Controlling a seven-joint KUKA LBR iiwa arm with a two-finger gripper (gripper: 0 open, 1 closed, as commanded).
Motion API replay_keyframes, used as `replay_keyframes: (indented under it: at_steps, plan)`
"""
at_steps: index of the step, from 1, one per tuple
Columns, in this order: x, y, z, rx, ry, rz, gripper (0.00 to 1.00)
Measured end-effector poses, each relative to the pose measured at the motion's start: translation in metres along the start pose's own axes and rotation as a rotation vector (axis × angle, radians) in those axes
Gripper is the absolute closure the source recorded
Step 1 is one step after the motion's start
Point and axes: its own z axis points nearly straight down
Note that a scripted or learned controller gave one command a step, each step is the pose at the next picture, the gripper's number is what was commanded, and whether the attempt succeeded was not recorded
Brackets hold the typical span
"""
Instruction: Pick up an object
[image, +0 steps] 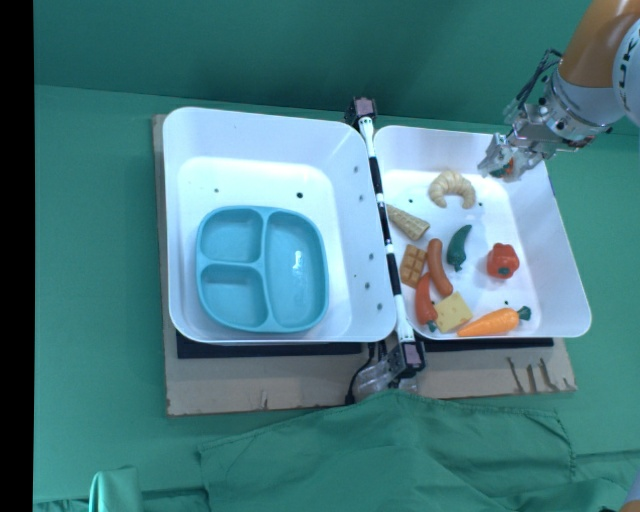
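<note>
My gripper hovers over the back right corner of the right bin, just right of a beige croissant. A small reddish patch shows at its tip; what it is stays unclear. Lower in the same bin lie a tan wedge, a waffle square, a sausage, a dark green chili, a red bell pepper, a red chili, a yellow cheese block and a carrot.
The left bin holds a light blue divided plate. A black-and-white divider bar runs between the bins. Green cloth is bunched at the bench's front edge.
</note>
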Motion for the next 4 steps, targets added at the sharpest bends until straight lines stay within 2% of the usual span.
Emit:
replay_keyframes:
  at_steps: [1, 2, 3, 4]
  plan:
    - [0.044, 0.056, -0.041, -0.001, 0.002, -0.004, 1.0]
    - [-0.005, -0.027, -0.029, 0.013, 0.001, 0.01, 1.0]
    - [-0.001, -0.024, -0.029, 0.009, 0.001, 0.004, 0.0]
    - [0.017, 0.052, 0.03, 0.007, 0.001, -0.001, 0.0]
